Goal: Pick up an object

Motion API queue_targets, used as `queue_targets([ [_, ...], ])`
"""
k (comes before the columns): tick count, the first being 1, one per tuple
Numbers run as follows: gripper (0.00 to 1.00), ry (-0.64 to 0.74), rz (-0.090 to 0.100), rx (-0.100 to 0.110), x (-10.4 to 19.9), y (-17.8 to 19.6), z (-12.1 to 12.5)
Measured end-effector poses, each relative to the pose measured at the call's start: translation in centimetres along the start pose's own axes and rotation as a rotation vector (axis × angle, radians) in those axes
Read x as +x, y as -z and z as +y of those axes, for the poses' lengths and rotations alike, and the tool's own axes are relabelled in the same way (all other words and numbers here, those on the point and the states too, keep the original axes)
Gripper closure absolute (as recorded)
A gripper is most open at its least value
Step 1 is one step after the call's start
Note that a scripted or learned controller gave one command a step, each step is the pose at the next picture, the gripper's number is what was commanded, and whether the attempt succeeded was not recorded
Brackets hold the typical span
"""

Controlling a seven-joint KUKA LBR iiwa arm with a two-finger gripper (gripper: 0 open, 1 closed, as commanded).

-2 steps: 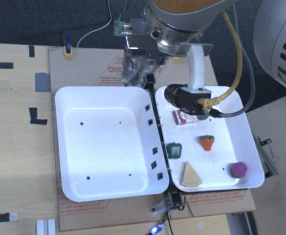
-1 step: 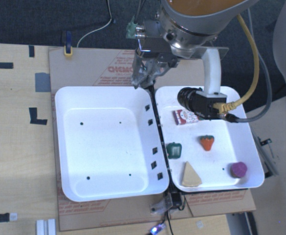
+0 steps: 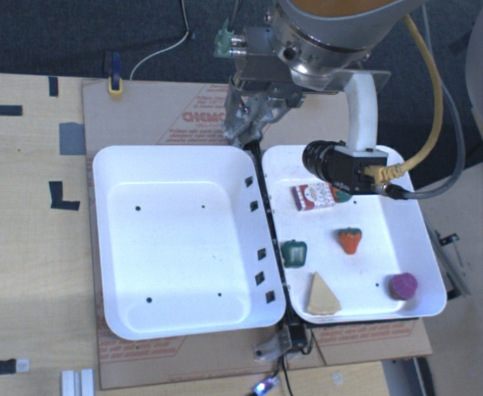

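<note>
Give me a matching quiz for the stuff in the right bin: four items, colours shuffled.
Items:
1. pepper
2. strawberry
3. wedge
4. ball

Colours:
A. purple
B. tan
C. green
D. red-orange with a green top

Pairs: 1-C, 2-D, 3-B, 4-A

All four lie in the right bin: the pepper by its left wall, the wedge at the near edge, the ball in the near right corner.
</note>
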State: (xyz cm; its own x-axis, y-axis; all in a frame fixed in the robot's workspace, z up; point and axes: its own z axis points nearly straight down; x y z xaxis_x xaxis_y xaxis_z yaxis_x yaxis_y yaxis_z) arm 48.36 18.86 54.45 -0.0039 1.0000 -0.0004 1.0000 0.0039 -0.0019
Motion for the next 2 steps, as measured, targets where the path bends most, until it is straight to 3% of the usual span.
queue_targets([
  [2,1.0,0.002,-0.001,0.003,0.11,1.92,0.03],
])
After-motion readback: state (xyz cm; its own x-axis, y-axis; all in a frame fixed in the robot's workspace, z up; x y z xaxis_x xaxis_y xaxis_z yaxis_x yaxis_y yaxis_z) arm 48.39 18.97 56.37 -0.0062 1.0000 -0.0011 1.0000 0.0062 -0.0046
